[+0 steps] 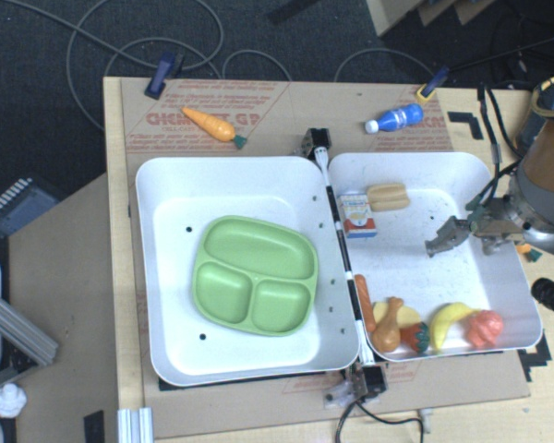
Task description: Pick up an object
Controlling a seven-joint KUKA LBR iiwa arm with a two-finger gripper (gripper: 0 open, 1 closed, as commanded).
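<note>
Both white bins (157,247) appear to be smooth moulded plastic with a slight sheen. The green divided plate (256,275) in the left bin is smooth plastic with a soft gloss. The toy banana (452,321) and the drumstick (386,326) in the right bin look like glossy plastic. The board (286,118) beneath the bins looks like matt printed cardboard. The toy carrot (212,125) and the blue bottle (395,119) lying on that board look like smooth plastic. The gripper (440,241) is dull grey.
</note>
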